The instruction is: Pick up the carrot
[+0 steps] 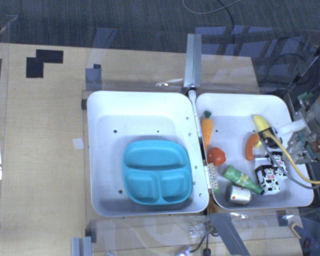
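Camera view looks down on a pale wooden worktop carrying two white bins side by side. Left bin holds a blue divided tray lying flat toward its near side. Right bin holds the clutter. A carrot lies against that bin's left wall, green top pointing to the far edge, with a red tomato just beside its tip. Nearer me sit a green bottle on its side and a silver can, the two touching. An orange piece lies mid-bin, next to a yellow banana. From the right the arm reaches over the bin, and its end effector hangs above the near right corner, well apart from the carrot. How wide it stands I cannot tell, and I see nothing held in it.
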You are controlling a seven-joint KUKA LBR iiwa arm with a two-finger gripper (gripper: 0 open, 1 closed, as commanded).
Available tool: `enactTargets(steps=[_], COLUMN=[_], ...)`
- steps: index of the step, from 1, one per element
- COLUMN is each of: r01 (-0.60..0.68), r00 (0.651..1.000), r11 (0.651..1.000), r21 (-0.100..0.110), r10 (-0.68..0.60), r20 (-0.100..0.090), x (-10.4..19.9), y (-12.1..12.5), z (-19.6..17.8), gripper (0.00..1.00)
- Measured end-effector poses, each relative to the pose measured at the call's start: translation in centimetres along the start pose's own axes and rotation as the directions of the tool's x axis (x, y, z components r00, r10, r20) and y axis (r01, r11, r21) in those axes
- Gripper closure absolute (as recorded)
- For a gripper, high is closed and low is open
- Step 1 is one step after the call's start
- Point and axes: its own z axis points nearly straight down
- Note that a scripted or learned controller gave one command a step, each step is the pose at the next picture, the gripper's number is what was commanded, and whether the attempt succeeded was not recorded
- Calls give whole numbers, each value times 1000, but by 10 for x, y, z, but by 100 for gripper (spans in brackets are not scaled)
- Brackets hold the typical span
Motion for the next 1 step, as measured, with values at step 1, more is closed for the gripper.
enactTargets(steps=[1], r01=[93], r00=[996], r11=[996], r21=[0], r10=[-93], r20=[0], x=[-2], y=[10], z=[10], gripper=[100])
